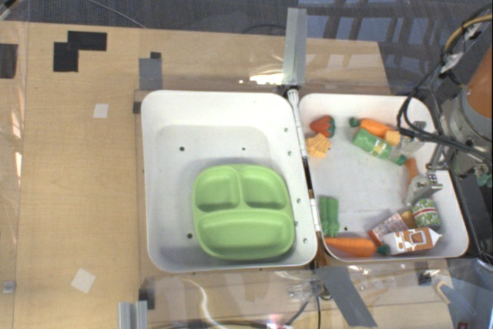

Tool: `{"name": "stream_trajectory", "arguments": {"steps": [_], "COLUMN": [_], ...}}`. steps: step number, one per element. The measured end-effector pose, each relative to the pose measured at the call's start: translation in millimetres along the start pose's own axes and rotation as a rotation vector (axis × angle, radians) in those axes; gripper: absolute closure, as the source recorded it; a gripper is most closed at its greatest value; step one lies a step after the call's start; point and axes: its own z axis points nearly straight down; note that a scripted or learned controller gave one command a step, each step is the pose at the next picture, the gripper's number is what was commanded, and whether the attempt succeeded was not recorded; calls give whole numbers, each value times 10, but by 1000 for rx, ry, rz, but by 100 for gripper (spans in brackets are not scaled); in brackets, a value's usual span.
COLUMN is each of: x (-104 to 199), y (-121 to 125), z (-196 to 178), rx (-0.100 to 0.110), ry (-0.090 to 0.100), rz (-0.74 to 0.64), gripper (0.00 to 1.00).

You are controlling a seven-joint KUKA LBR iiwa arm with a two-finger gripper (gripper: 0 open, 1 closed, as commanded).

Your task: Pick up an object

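Note:
The right bin (362, 189) holds several toy foods. A red strawberry (322, 125) and a yellow wedge (318, 144) lie at its far left. An orange carrot piece (375, 127) and a green bottle (375, 144) lie at the far middle. Along the near wall sit a green vegetable (329, 213), a long carrot (350, 246), a white and brown carton (408, 240) and a green can (426, 213). My gripper (424, 186) hangs low at the bin's right side, just above the green can and right of the bottle.
The left bin (177, 127) holds a green divided plate (243, 210). A metal post (295, 50) stands behind the wall between the bins. The arm (470, 119) with its black cables comes in over the right bin's right wall.

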Motion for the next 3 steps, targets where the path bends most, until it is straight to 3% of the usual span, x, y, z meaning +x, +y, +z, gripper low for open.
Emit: {"name": "stream_trajectory", "arguments": {"steps": [1, 2, 3], "x": [-877, -777, -546], "y": [139, -210, -280], "z": [955, 1801, 1863], "rx": [-5, -1, 0], "ry": [9, -2, -8], "rz": [-124, -55, -131], "gripper": [0, 0, 0]}}
